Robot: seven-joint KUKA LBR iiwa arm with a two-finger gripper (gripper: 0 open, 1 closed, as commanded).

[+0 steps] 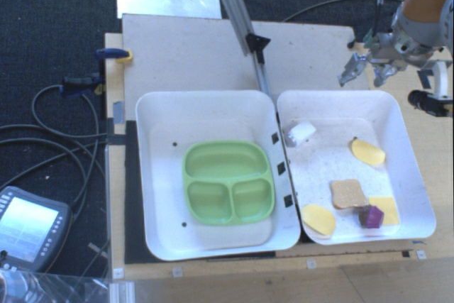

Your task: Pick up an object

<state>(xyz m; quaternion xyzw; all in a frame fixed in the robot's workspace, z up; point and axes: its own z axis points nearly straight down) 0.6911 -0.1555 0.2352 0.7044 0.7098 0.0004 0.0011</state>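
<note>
A: In the right bin (408,125), everything the arm could take lies low: a white block (301,131) near the top-left corner, a yellow slice (367,152) toward the right wall, a tan bread-like square (347,193) with a purple piece (370,216) just beside it and touching a flat yellow square (388,209), and another yellow oval (318,219) at the front-left corner.

B: What worries you from here?

A: Mostly the thin pieces. The slices and the flat square lie close to the floor, so I judge the fingers may close over them and come up with nothing. The purple piece sits against its neighbours, so a grasp there may nudge the bread or catch two things. The white block is tight to the wall between the bins, and a finger could strike that rim.

B: And the left bin (159,124)?

A: It bears a green divided plate (228,183); broad and flat, a poor target I think.

B: The gripper (364,70)?

A: It hangs above the bench beyond the right bin's far rim, well apart from every object. Its two fingers are spread apart, with bare bench visible between them; it holds nothing and touches nothing.
</note>
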